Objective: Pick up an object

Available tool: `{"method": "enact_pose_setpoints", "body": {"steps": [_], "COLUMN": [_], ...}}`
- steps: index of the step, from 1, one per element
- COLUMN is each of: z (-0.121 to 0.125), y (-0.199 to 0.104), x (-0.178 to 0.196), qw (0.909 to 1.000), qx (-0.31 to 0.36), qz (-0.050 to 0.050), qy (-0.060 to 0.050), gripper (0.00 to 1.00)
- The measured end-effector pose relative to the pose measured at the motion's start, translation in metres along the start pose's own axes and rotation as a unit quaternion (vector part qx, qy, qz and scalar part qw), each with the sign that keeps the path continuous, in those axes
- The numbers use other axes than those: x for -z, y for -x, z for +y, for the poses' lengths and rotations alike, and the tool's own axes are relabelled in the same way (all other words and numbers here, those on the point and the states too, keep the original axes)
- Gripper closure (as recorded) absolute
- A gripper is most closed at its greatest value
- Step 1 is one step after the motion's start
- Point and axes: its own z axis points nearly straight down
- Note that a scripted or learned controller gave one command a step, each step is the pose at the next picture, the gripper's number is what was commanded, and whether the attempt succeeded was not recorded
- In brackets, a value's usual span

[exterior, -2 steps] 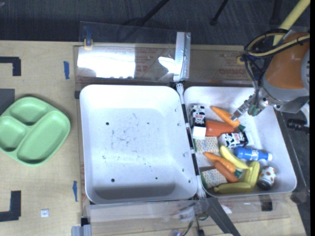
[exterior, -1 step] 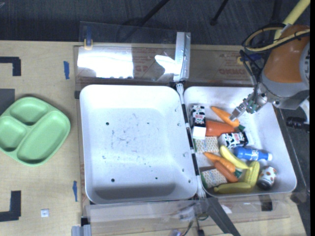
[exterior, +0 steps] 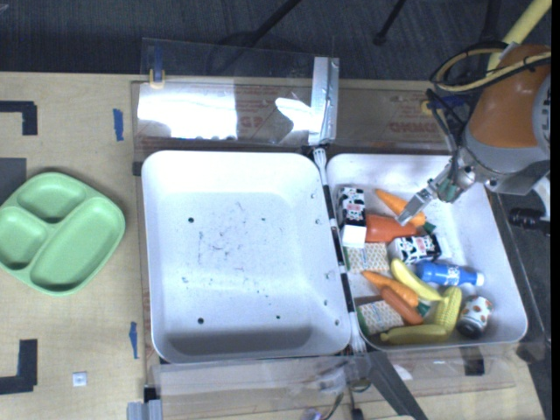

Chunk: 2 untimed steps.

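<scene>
Camera view is showing the gripper (exterior: 415,206) hovering over the right bin (exterior: 506,261), nothing between its narrowly parted fingers. Toys are crowding beneath it, an orange bottle (exterior: 392,228) lying just below-left, likeliest pick

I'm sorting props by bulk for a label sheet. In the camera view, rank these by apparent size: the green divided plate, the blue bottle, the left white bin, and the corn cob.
1. left white bin
2. green divided plate
3. blue bottle and corn cob: these look about alike, too close to rank.
</scene>
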Motion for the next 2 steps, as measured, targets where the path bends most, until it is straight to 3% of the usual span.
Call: {"method": "enact_pose_setpoints", "body": {"steps": [1, 2], "z": [0.01, 0.011], "y": [0.014, 0.015], "x": [-0.053, -0.041], "qw": [0.9997, 0.9997], "qx": [0.026, 0.026], "qz": [-0.001, -0.003], "qy": [0.001, 0.003], "gripper": [0.0, 1.0]}}
